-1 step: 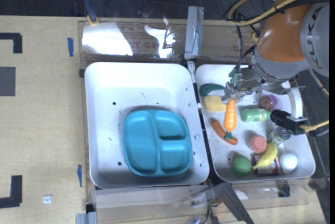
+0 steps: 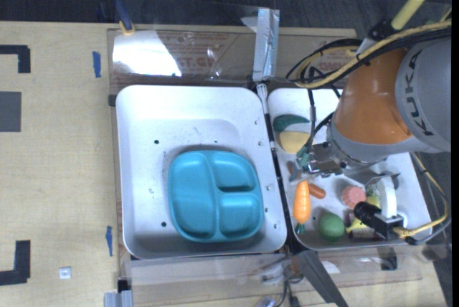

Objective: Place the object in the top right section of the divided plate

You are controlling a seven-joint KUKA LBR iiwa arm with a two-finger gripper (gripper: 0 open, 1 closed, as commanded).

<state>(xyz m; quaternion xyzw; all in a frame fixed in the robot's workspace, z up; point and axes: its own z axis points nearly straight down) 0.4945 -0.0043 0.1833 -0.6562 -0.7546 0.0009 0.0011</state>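
Note:
A blue divided plate (image 2: 214, 192) lies in the left white bin (image 2: 143, 119), with one long section on its left and two smaller ones on its right. All of its sections are bare. My gripper (image 2: 310, 161) hangs low over the right bin (image 2: 419, 187), under the orange wrist band. It is just below a yellow rounded piece (image 2: 290, 140) and above an orange carrot (image 2: 302, 202). The wrist hides much of what lies beneath it.
The right bin also holds a dark green piece (image 2: 287, 122), a small orange bit (image 2: 316, 191), a pink-red piece (image 2: 352, 195) and a green ball (image 2: 330, 226). A clear plastic sheet (image 2: 193, 47) stands behind the left bin.

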